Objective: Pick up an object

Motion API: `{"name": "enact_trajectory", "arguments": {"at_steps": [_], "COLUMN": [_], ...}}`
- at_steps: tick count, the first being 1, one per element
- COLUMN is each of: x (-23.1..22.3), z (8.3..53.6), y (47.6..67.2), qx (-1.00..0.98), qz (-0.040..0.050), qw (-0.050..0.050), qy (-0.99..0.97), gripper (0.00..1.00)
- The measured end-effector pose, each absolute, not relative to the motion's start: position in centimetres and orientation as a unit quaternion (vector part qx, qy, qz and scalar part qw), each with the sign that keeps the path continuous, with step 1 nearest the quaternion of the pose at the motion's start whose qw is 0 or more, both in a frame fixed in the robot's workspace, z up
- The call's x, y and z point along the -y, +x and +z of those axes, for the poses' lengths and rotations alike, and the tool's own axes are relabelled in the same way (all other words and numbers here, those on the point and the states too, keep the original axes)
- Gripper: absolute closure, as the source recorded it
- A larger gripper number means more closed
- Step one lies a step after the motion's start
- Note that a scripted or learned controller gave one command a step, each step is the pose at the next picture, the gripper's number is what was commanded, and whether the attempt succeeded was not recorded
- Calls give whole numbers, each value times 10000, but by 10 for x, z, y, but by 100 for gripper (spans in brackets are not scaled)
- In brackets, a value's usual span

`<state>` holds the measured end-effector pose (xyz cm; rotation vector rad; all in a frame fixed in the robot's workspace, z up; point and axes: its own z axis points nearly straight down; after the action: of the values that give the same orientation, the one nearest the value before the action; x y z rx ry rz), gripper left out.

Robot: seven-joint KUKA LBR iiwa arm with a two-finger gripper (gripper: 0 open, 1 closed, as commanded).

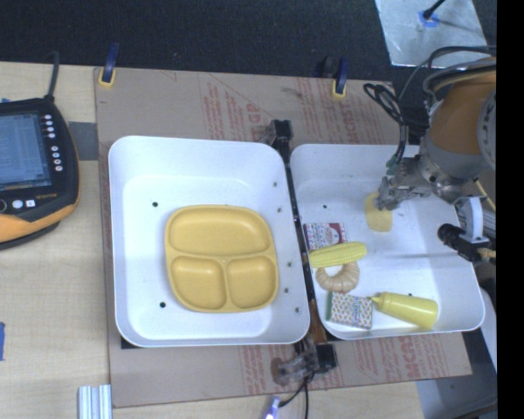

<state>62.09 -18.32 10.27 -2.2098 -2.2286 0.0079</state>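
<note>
The right bin [437, 269] holds several objects. A small pale yellow block [380, 218] lies in its upper middle. My gripper [388, 195] is low over the block's top edge, touching or nearly touching it, and hides part of it. The grey arm with its orange band [458, 125] reaches in from the right. Lower in the bin are a corn cob [336, 254], a tan ring-shaped pastry [338, 277], a yellow squeeze bottle [407, 307] and two small printed packets [323, 234] [350, 311].
The left bin [140, 234] carries a yellow divided plate [220, 257]. A tablet pendant [22, 168] lies on the bench at far left. Cables [393, 103] and a black fitting [463, 238] hang beside the arm at the right bin's far edge.
</note>
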Motion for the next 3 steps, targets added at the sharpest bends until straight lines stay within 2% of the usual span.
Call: {"name": "enact_trajectory", "arguments": {"at_steps": [1, 2, 3], "x": [183, 184, 184], "z": [103, 113, 113], "y": [621, 621, 621], "qx": [7101, 7105, 7105], "qz": [26, 28, 29], "qw": [16, 18, 19], "qy": [-7041, -7037, -7037], "gripper": [0, 100, 0]}}
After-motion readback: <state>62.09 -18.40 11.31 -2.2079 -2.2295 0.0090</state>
